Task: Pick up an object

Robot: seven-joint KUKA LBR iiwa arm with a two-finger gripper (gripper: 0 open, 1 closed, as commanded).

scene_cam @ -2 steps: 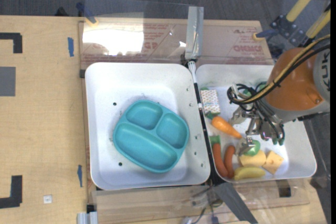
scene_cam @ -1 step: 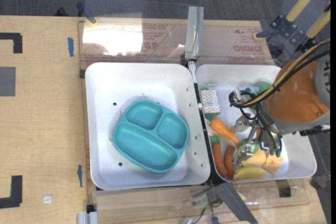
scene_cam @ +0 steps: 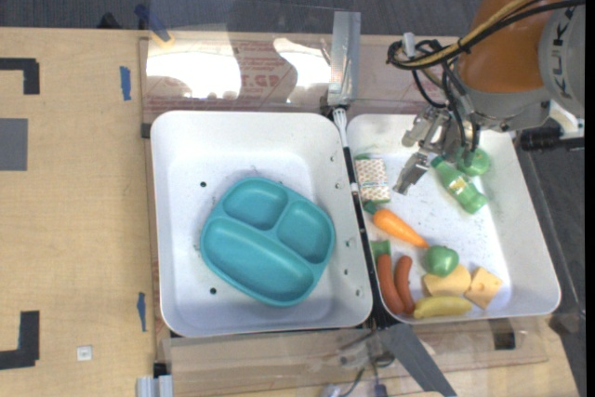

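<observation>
My gripper [scene_cam: 413, 157] hangs over the upper middle of the right bin [scene_cam: 525, 228], open, with nothing between its fingers. Its fingertips [scene_cam: 406, 180] point down and left, toward a patterned packet [scene_cam: 372, 180] by the bin's left wall. Just right of the gripper lie a green bottle [scene_cam: 464, 188] and another green item [scene_cam: 477, 163], partly hidden by the wrist. Below sit an orange carrot [scene_cam: 402, 228], a green pepper [scene_cam: 440, 259], a cheese wedge [scene_cam: 483, 286], a yellow banana [scene_cam: 442, 306] and two red sausages [scene_cam: 394, 284].
The left bin [scene_cam: 186, 153] holds a teal divided plate [scene_cam: 268, 240]. A clear panel [scene_cam: 251, 60] and a metal post [scene_cam: 342, 60] stand behind the bins. Cables [scene_cam: 428, 56] loop off the orange-banded wrist at upper right. The wooden bench [scene_cam: 65, 228] stretches left.
</observation>
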